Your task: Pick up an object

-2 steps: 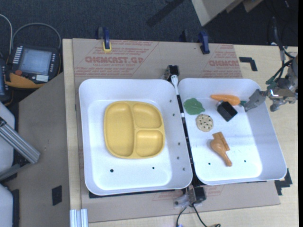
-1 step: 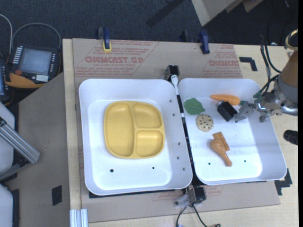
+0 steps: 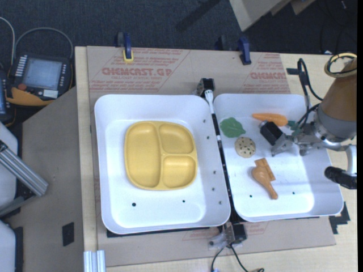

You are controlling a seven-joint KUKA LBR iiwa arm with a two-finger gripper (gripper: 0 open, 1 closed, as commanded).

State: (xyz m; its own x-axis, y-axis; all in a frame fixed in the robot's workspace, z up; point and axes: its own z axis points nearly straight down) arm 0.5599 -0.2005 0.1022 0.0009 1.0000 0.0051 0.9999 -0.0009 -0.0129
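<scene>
The right bin [image 3: 300,205] holds a green leaf-shaped piece [image 3: 232,127], an orange carrot [image 3: 270,118], a round speckled cookie [image 3: 245,147] and a tan drumstick-shaped piece [image 3: 264,177]. My gripper [image 3: 276,140] reaches in from the right, low over this bin, just below the carrot and to the right of the cookie. One dark finger [image 3: 270,132] and one grey finger [image 3: 280,148] stand apart, and nothing shows between them. The gripper is open.
The left bin [image 3: 113,208] holds a yellow divided plate [image 3: 160,154]. A black rail with clamps runs between the two bins [image 3: 217,146]. The arm's grey wrist and orange band [image 3: 340,103] hang over the right bin's right edge.
</scene>
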